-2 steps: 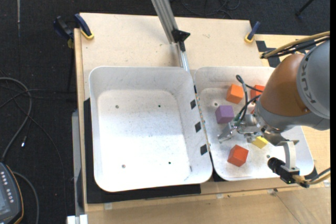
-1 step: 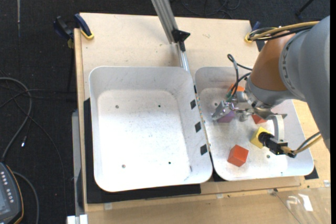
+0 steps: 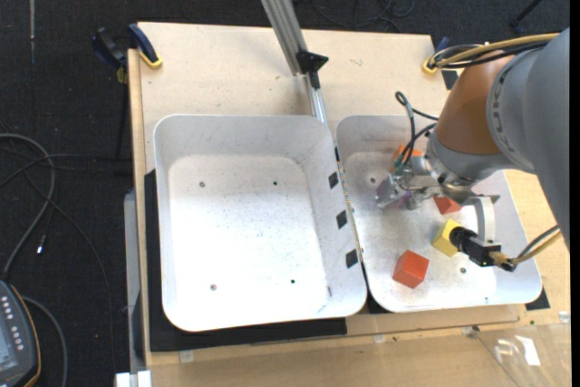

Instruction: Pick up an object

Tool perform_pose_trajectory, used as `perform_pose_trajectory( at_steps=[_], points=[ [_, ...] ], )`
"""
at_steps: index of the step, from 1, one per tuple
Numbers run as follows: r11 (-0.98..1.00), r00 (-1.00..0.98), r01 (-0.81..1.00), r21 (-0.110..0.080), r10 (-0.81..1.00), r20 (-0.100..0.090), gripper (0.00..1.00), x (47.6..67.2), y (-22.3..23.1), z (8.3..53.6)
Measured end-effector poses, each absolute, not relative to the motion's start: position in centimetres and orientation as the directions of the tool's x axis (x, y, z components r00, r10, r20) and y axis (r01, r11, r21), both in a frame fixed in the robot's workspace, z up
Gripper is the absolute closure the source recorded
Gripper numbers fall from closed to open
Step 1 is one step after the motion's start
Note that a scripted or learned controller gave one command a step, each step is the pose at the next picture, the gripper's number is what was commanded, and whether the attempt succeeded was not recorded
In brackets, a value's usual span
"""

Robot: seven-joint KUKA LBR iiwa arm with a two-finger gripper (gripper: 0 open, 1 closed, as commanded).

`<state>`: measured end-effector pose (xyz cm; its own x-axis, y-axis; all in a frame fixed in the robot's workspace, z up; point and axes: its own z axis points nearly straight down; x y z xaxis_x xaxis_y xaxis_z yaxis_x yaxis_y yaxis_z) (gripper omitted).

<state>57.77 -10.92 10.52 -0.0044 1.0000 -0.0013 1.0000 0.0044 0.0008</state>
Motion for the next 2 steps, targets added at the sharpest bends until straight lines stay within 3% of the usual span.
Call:
perform_pose_trajectory(
  at_steps=[1,2],
  points=[
    [0.01,-0.01,1.0,0.008,1.0,0.003,1.0,58.9,-2.1,20.0],
    [0.008,-0.008,1.0,-0.008,1.0,0.003,1.0,49.6,4.3,19.4]
  ],
)
